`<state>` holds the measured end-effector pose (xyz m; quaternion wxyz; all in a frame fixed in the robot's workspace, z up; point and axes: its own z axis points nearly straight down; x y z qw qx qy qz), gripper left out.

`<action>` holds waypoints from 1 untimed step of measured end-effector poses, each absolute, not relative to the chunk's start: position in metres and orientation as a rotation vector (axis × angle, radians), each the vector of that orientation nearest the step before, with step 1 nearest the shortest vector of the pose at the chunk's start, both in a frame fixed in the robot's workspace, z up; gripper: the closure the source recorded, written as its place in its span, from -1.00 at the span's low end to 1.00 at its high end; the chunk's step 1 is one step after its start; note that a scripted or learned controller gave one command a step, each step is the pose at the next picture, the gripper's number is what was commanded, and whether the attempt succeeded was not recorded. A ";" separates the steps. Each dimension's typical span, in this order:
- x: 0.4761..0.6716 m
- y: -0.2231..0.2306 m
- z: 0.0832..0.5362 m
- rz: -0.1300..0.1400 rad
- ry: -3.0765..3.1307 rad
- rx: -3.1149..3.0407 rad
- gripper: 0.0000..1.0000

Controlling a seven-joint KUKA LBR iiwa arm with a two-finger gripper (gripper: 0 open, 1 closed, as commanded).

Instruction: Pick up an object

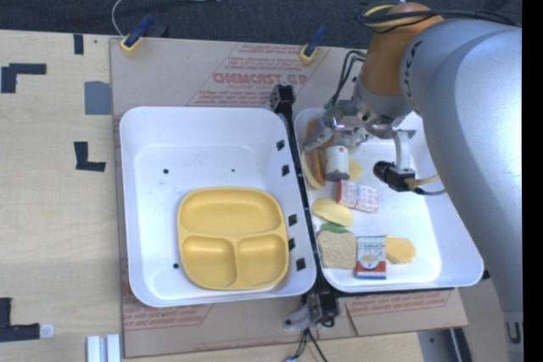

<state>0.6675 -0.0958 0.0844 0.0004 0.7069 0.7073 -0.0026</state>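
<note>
Food items (356,220) crowd the right bin (441,263); my claw (337,158) hangs over its upper-left corner, grip state impossible to tell; yellow tray (233,236) left.

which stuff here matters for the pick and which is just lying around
For the job:
- end effector, down in the right white bin
- small food items there: pale yellow lemon-shaped piece, tan cracker square, small red-and-white carton

Lying about:
- yellow divided plastic tray in the left white bin
</note>
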 end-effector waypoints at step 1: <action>0.668 -0.096 0.084 -0.008 2.222 2.220 -1.00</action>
